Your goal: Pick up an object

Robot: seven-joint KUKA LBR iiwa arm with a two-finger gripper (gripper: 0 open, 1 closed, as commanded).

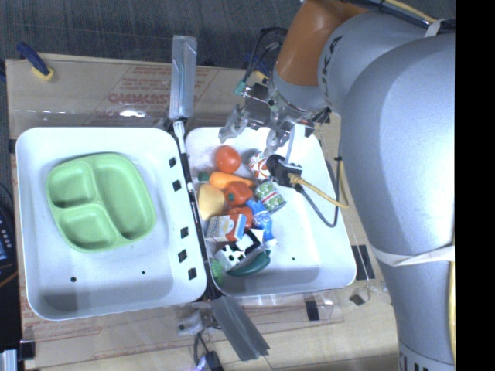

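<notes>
Right now my pincer [255, 126] hangs over the far end of the right bin [325, 246], its two fingers spread apart with nothing between them, one finger [232, 126] toward the divider and the other reaching down beside the red tomato [227, 159]. Nothing is picked yet, so any of the toys heaped along the left wall of this bin could be my object. They lie crowded against that wall: the tomato at the far end, an orange carrot-like piece [230, 181] just below it, a yellow piece [210, 200] pressed to the divider, then small cartons [232, 226] and a green-labelled can [271, 196], with a black-and-white toy [246, 247] and a dark green dish [251, 265] nearest the camera. I judge the tomato the likeliest target, since it sits closest under my open fingers and its round top stands free of the pile; the glare on the white plastic makes it hard to say whether the lower finger already touches it. The left bin [31, 207] holds a green divided tray [99, 199], well apart from my reach. Crowding is the risk here: closing on the tomato could nudge its neighbours.
</notes>
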